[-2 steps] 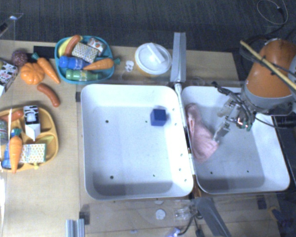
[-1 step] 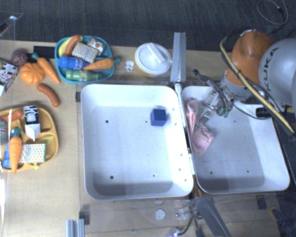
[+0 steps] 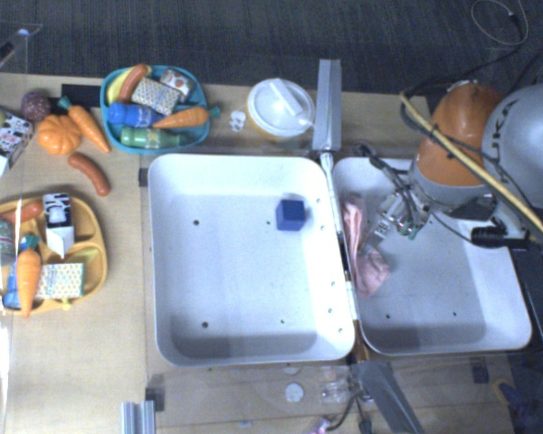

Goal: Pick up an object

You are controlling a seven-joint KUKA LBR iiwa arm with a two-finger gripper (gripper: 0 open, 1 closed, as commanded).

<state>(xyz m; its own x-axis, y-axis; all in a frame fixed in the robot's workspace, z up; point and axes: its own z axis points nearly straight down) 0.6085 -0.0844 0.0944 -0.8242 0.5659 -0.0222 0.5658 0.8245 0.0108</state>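
Pink cloth (image 3: 366, 253) lies in the right bin (image 3: 452, 324) beside the pincer (image 3: 386, 227); a blue cube (image 3: 291, 213) sits left.

Toy food and dishes on the bench, all beyond the pincer (image 3: 391, 224) toward the view's left

A white lidded tub (image 3: 281, 107) sits nearest the pincer, up and left of it, just beside a grey metal post (image 3: 327, 105). Farther left is a blue bowl (image 3: 157, 145) of toy food (a carrot lies on top). Farther still lie a pumpkin (image 3: 57, 134), a loose carrot (image 3: 91, 127) and a sausage (image 3: 90, 174). A yellow tray (image 3: 96, 242) of toys is farthest from the pincer.
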